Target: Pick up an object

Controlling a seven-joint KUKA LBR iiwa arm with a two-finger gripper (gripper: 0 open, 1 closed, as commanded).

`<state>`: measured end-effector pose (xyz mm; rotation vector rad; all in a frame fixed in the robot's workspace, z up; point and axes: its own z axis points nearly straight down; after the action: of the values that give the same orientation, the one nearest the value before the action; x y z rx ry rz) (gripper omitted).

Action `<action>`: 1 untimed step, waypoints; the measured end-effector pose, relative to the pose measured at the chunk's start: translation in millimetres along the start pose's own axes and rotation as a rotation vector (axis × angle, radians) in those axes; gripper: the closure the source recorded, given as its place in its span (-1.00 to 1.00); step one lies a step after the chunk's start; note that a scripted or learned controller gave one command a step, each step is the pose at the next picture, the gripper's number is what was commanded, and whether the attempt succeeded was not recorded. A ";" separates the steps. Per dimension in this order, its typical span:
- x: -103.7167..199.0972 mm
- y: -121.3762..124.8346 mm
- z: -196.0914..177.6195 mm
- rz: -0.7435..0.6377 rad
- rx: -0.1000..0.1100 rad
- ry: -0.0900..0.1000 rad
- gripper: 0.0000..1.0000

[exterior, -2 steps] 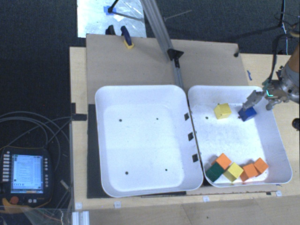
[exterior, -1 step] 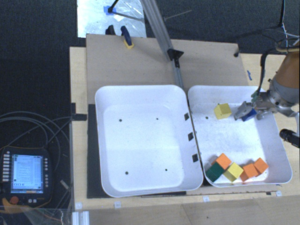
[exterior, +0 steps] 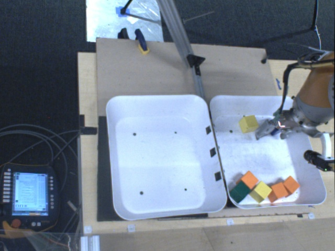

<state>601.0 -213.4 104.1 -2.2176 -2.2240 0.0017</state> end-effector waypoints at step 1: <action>-0.7 1.8 -13.8 -0.002 -0.006 -0.002 1.00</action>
<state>602.8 -214.0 118.0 -2.2192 -2.2306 -0.0027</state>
